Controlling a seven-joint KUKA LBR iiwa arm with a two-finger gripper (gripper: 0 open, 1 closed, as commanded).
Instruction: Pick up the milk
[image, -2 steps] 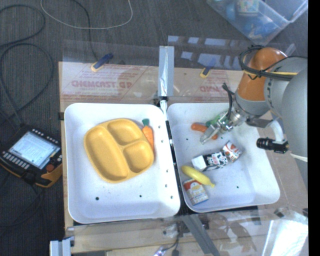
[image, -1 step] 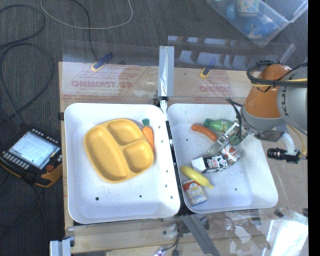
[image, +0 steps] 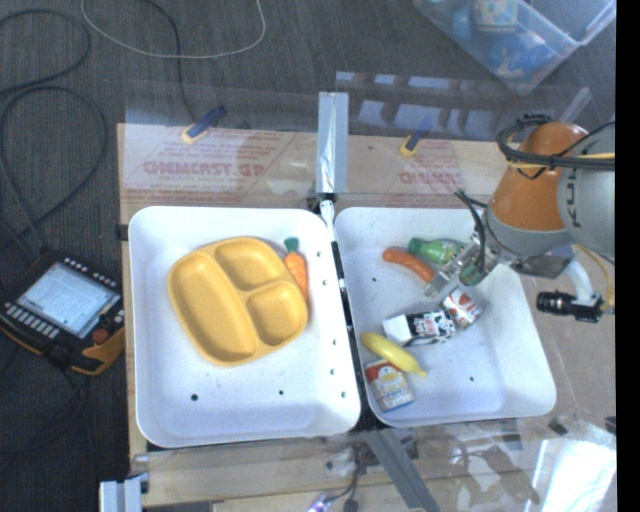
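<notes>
Camera view from above takes in two shallow white bins side by side. Over the right bin (image: 520, 390) hangs the two-finger metal gripper (image: 458, 272) of the grey arm with its orange band (image: 530, 190); whether its fingers are spread or pinched I cannot tell. Just below it lies the small black-and-white milk carton (image: 422, 327) on its side, touching a red-and-white can (image: 462, 307). Nearby sit a yellow banana (image: 392, 353), a small red-labelled packet (image: 389, 387), an orange sausage-shaped piece (image: 408, 263) and a green bottle (image: 434, 248). The left bin (image: 160, 400) holds a yellow three-compartment plastic tray (image: 238, 298) with an orange carrot (image: 296, 270) against its right side.
</notes>
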